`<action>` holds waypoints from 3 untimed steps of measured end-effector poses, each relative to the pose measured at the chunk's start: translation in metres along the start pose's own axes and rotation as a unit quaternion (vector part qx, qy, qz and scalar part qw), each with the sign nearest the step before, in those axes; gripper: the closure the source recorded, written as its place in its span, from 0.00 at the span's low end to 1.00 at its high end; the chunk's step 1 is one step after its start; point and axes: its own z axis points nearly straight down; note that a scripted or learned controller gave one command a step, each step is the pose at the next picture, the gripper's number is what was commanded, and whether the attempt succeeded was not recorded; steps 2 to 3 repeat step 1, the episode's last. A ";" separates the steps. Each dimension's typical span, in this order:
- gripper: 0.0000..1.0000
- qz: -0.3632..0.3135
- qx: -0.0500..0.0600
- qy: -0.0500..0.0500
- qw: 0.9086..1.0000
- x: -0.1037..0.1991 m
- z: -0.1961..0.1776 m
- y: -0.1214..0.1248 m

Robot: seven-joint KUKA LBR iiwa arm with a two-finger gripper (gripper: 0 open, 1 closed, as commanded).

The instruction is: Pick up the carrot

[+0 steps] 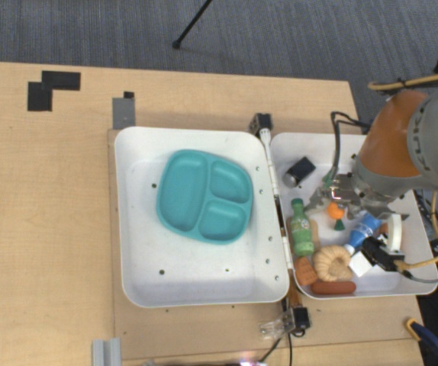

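Note:
The carrot, small and orange with a green top, lies in the middle of the right bin. My gripper hangs just above its far end, very close to it or touching it. The grey arm with its orange band reaches in from the right and hides the bin's right part. I see nothing lifted off the bin floor.
Around the carrot lie a green bottle, a blue object, a bagel, a sausage and a black block. The left bin holds a teal divided plate.

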 end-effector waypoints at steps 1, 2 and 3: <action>1.00 -0.001 -0.006 0.000 1.000 0.002 -0.015 0.004; 1.00 -0.001 -0.006 0.000 1.000 0.002 -0.015 0.004; 1.00 -0.001 -0.006 0.000 1.000 0.002 -0.015 0.004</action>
